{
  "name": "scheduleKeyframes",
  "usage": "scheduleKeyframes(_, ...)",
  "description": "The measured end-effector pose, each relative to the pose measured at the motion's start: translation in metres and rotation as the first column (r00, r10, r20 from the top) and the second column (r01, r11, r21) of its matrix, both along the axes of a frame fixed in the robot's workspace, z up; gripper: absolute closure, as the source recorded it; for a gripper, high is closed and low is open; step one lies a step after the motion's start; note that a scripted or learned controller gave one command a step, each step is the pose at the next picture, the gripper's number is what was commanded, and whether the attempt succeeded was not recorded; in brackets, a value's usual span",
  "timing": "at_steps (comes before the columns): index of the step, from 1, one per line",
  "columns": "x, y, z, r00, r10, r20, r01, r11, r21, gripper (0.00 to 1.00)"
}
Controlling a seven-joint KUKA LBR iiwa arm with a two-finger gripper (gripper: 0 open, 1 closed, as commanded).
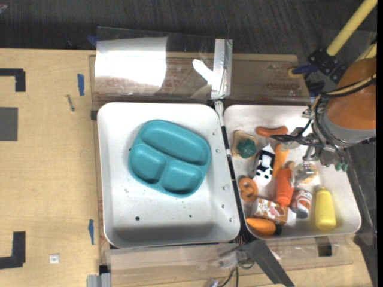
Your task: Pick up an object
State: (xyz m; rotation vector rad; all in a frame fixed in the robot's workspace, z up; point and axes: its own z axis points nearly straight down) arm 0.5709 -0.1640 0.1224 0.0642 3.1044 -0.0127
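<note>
Evidently the pick had not begun: the toys lay loose in the right bin (353,220), an orange bottle (283,185) mid-pile with a yellow bottle (325,208) near its right and a black-and-white cow (264,164) to its left. Beside them the gripper (311,154) hovered, its state impossible to tell. Next it needed a descent onto one toy. No label was legible. A teal tray (169,156) filled the left bin (114,178).

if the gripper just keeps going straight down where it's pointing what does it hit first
Probably the orange carrot-shaped toy or the small can beside it: the gripper hangs over that cluster in the right bin. Depth is unclear from this slanted view, so which comes first is uncertain.
</note>
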Motion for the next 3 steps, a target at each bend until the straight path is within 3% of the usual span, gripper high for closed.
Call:
scheduleKeyframes(1,0.037,0.022,-0.011,1.0,0.01,0.012,-0.01,1.0,0.009,0.0)
scheduleKeyframes(2,0.025,0.044,-0.028,1.0,-0.012,-0.012,0.013,1.0,0.009,0.0)
scheduleKeyframes(3,-0.04,0.048,-0.031,0.998,-0.06,-0.01,0.06,0.998,0.007,0.0)
